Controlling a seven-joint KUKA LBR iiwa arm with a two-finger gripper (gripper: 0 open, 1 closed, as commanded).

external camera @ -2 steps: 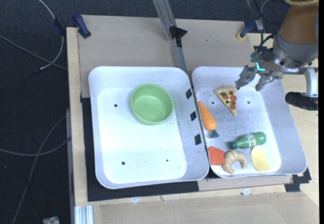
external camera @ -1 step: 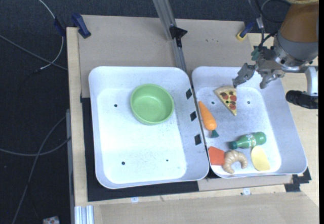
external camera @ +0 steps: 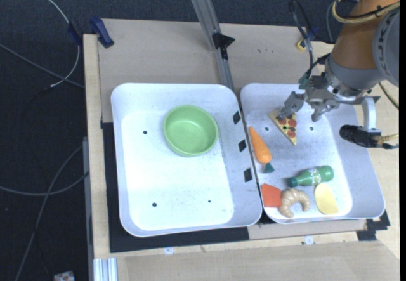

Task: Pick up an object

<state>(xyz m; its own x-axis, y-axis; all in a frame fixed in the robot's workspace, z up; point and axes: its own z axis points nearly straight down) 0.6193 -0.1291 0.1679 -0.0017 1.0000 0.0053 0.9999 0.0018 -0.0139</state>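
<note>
Nothing is lifted yet, so the pick looks to be at the approach stage. The gripper [external camera: 306,107] hangs low over the far part of the right bin [external camera: 365,165], its 2 fingers spread apart with nothing between them. One finger sits at the upper end of the pizza slice [external camera: 285,126], touching it or just above it — which of the 2 I cannot tell from this angle. The other finger stands off to the right over bare bin floor.

What is left, as I judge it: settle the fingers around a thing, close, and raise it clear. The pizza slice is the likeliest target, lying flat just beside the gripper.

The right bin also holds a carrot [external camera: 259,145] along its left wall, and toward the near edge a green bottle [external camera: 311,176] on its side, a red piece [external camera: 271,195], a croissant [external camera: 295,201] and a yellow piece [external camera: 326,199], the last 4 clustered close together.

The left bin [external camera: 136,203] holds 1 green bowl [external camera: 190,130], upright, in its far half.
</note>
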